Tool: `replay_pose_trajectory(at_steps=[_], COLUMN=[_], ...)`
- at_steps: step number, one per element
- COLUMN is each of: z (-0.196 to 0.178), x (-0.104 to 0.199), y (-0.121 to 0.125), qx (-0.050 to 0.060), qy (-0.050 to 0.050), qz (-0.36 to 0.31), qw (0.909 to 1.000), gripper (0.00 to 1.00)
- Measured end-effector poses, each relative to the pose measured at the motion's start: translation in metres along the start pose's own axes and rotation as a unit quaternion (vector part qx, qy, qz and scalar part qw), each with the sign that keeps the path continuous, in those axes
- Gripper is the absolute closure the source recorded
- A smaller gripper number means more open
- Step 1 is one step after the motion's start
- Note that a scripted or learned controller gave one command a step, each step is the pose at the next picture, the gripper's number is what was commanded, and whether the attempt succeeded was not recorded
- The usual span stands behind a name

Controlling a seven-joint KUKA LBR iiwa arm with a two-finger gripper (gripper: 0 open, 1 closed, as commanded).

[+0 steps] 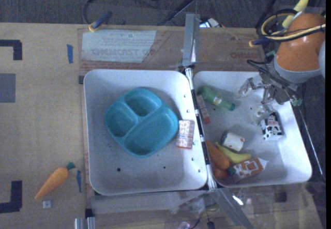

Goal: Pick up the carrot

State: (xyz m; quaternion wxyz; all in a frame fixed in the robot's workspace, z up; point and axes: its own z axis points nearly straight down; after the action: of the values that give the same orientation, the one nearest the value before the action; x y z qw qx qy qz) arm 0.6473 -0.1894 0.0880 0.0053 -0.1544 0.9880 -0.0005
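Observation:
An orange carrot (217,155) lies at the front left of the right bin (295,166), against the dividing wall and beside a banana (234,155). A second carrot (51,182) with a green top lies on the bench, left of the left bin. My gripper (257,94) hangs over the back right of the right bin, well behind and to the right of the binned carrot. Its fingers are spread open with nothing between them.
The right bin also holds a green bottle (217,98), a white can (232,141), a cow-patterned carton (271,127) and an orange juice carton (249,168). The left bin (98,171) holds a blue divided plate (142,122) and a red-and-white packet (185,134).

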Motion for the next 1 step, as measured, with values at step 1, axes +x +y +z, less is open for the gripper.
replay_pose_trajectory(at_steps=[1], z=[0.0004], x=[-0.0189], y=[0.0745], qx=[0.000], qy=[0.001], qz=[-0.098], qw=[0.9952], gripper=[0.00])
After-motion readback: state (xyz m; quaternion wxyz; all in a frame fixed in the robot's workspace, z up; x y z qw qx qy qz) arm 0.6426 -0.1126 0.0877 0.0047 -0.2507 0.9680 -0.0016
